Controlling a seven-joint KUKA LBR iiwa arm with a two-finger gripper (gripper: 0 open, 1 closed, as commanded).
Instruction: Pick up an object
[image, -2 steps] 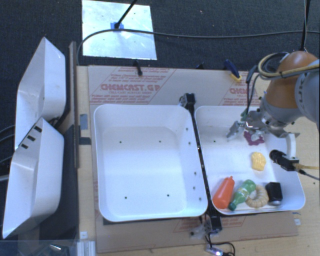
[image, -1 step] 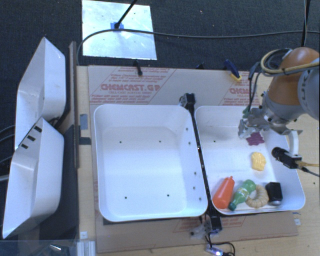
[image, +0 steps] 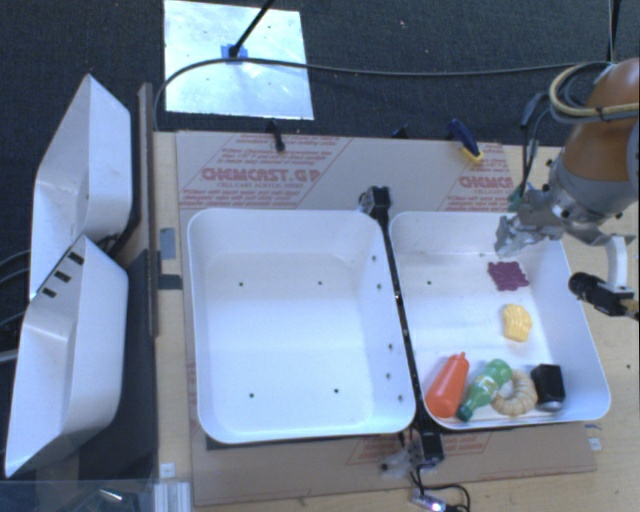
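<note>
Lying just below the end effector (image: 512, 240), purple grape cluster (image: 508, 275)

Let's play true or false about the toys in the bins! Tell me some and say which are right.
1. The orange bottle lies in the right bin. True.
2. The purple toy sits in the left bin. False: it lies in the right bin, near the gripper.
3. The green bottle lies beside the orange bottle. True.
4. The yellow toy is between the gripper's fingers. False: it lies on the bin floor, apart from the gripper.
</note>
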